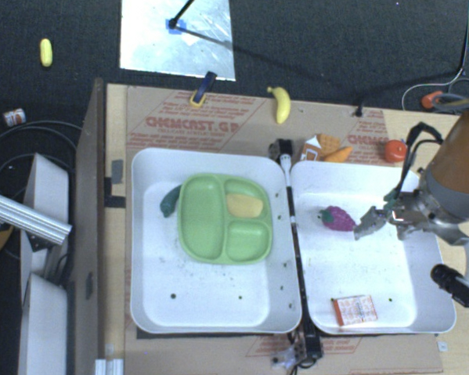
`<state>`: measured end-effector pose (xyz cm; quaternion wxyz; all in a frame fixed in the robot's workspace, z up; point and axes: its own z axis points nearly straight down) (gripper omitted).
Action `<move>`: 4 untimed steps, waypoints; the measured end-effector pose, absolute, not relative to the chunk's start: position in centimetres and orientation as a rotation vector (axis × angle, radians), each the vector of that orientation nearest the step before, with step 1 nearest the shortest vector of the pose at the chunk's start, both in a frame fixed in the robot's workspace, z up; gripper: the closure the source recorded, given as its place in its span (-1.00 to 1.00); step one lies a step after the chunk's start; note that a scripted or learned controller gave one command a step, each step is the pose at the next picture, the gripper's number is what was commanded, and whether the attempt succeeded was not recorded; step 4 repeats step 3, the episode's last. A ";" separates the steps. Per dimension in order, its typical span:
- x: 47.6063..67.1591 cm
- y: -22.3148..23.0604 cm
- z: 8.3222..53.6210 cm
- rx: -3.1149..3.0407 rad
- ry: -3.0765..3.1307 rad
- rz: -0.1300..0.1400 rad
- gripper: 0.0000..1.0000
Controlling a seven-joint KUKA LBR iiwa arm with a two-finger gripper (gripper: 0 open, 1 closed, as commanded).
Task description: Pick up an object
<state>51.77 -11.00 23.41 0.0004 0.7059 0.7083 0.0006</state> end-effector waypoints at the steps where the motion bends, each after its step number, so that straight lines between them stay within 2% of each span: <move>1: 55.3 -10.6 9.6 2.220 2.229 -0.004 -1.00; 2: 61.0 -8.3 8.4 2.209 2.227 0.006 -1.00; 3: 60.9 -8.4 9.5 2.215 2.224 0.005 1.00; 4: 60.9 -8.4 9.5 2.215 2.224 0.005 1.00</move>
